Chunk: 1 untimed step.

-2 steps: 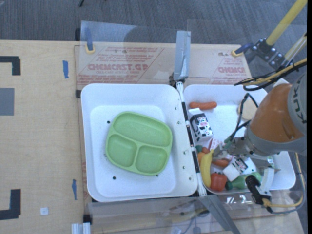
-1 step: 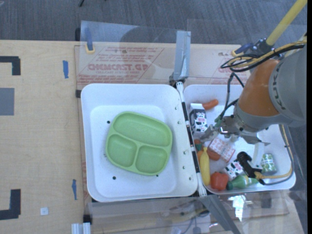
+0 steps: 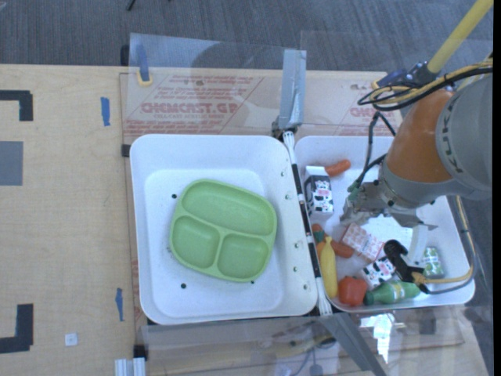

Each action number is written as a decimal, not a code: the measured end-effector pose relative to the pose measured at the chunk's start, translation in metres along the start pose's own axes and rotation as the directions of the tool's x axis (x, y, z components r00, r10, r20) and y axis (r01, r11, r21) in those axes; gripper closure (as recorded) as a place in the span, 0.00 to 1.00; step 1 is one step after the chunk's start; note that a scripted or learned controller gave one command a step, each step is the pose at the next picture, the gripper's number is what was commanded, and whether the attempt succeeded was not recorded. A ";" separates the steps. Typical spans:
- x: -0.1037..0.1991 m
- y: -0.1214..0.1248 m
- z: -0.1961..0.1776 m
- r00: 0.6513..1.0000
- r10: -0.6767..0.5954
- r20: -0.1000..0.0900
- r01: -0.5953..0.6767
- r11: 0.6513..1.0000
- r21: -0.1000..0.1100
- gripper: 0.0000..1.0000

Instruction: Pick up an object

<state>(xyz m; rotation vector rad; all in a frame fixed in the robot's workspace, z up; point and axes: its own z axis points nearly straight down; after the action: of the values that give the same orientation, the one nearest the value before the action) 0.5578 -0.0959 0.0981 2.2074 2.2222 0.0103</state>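
Jaws are too murky to call open or closed. Gripper [image 3: 362, 207] sits low in the right bin [image 3: 460, 233], right by the pink checkered packet [image 3: 362, 242]. Looks like the approach step; next it needs to drop squarely onto the packet.

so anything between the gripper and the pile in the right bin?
Nothing visible. The gripper hangs low in the right bin, just above a pink-checked packet. The carrot and milk carton lie beside it toward the divider, not under it. The arm hides part of the bin behind it.
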 end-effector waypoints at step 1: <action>0.000 0.000 0.000 1.000 0.000 0.000 0.000 1.000 0.000 0.00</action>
<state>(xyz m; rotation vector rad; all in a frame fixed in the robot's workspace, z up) 0.5577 -0.0960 0.0980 2.2079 2.2221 0.0098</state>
